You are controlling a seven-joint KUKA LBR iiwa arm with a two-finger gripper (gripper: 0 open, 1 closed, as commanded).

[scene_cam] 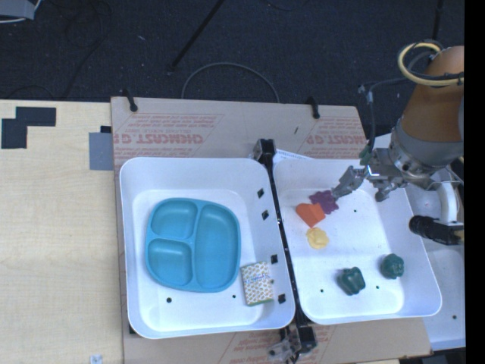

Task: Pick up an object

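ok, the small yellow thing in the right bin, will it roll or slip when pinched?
Yellow piece looks rounded and lumpy, so it may roll or squirt out of a pinch. It seems small and probably light. The orange piece sits close beside it, so a push could knock both.

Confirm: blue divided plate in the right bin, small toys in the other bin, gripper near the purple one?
Not quite. The blue divided plate lies in the left bin, as the camera view shows. The small toys sit in the right bin, and the gripper is near the purple one.
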